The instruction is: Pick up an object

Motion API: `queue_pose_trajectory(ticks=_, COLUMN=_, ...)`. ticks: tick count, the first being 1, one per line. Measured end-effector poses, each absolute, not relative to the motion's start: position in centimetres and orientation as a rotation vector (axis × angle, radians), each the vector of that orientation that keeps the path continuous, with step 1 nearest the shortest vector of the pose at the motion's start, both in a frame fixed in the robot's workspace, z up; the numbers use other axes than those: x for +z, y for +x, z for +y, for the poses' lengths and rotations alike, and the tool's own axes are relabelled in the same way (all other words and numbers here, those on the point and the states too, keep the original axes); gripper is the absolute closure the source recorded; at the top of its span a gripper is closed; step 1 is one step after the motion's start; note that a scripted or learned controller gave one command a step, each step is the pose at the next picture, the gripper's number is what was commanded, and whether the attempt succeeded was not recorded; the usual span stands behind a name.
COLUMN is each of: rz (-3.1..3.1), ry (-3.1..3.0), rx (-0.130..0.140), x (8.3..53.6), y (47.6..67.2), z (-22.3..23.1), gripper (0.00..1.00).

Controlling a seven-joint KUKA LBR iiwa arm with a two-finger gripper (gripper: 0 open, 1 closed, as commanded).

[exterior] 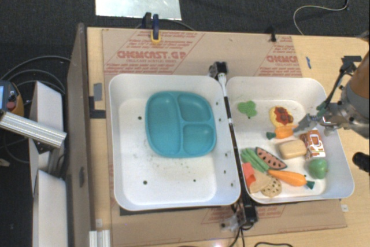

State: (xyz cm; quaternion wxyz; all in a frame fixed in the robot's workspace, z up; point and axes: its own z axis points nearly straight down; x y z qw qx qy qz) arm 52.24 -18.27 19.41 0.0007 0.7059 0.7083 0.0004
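The right bin (324, 92) holds several toy foods. Among them are a green leafy piece (247, 107), a yellow and red pizza piece (281, 115), a small carrot (283, 132), a tan bread block (292, 149), a red and white packet (314, 144), a green ball (317, 168), a watermelon slice (269, 157), a long carrot (287, 177) and a cookie (272, 187). My gripper (312, 120) hangs low over the bin's right half. It is just above the packet and to the right of the small carrot. Nothing visibly sits in it.
In the left bin (130, 182) lies a teal divided plate (180, 124). A ridge (229, 124) separates the two bins. The arm (354, 101) comes in over the right bin's right wall. Cardboard (173, 55) lies under both bins.
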Motion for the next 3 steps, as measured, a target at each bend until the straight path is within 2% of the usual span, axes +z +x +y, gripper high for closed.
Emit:
queue_pose_trajectory(ticks=1, rz=2.232, ry=2.212, rx=0.001, x=7.9, y=55.2, z=-14.1, gripper=0.0)
queue_pose_trajectory(ticks=2, rz=2.227, ry=2.205, rx=0.01, x=8.6, y=63.4, z=-11.9, gripper=0.0)
queue_pose_trajectory(ticks=3, rz=2.234, ry=2.237, rx=-0.033, x=8.4, y=66.4, z=-10.6, gripper=0.0)
